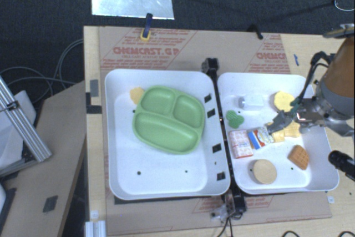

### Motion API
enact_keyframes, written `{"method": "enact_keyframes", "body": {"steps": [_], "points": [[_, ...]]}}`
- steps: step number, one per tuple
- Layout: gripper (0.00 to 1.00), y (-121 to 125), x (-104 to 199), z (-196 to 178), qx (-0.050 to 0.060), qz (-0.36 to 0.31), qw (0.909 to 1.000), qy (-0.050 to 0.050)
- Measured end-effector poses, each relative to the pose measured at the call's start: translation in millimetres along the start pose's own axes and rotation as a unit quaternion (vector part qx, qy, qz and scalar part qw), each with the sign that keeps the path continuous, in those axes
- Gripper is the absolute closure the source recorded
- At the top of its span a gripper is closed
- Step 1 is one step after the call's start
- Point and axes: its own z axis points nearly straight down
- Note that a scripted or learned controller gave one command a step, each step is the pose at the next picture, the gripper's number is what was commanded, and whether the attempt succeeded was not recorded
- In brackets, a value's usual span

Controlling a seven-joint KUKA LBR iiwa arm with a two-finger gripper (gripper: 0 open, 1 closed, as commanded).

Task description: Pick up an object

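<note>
Dark carpet all round, a tan board (166,50) with red lettering on the bench, two shallow white bins on top. Left bin (119,136): a green divided plate (169,119) taking up most of the floor, a small yellowish piece (136,95) tucked by its upper edge. Not much to grab there, and the plate looks too broad for a two-finger pinch.

Over to the right bin (324,175), where the pickings are. Scattered loose and mostly apart: a green sprig (234,118) near the divider, a clear little item (250,101) above it, a yellow round (283,100), a red-and-white packet (240,143), a blue-and-orange packet (259,137) just beside it, a pale yellow wedge (290,131), a brown waffle piece (298,157), a tan disc (264,171) at the front.

Arm (338,83) reaching in from the right, gripper (278,121) down low in the middle of the clutter, right between the blue-and-orange packet and the pale yellow wedge, close on both. How wide the grip stands: cannot tell from this angle. Nothing seen held.

Probably lining up on one of those two, being nearest. Tight spot, though: neighbours close enough to get nudged or caught along with the target.
</note>
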Motion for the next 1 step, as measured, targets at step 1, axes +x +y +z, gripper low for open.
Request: {"method": "enact_keyframes", "body": {"steps": [1], "points": [[0.00, 1.7, 0.2, -4.7, -0.005, -0.001, 1.0000, -0.001]]}}
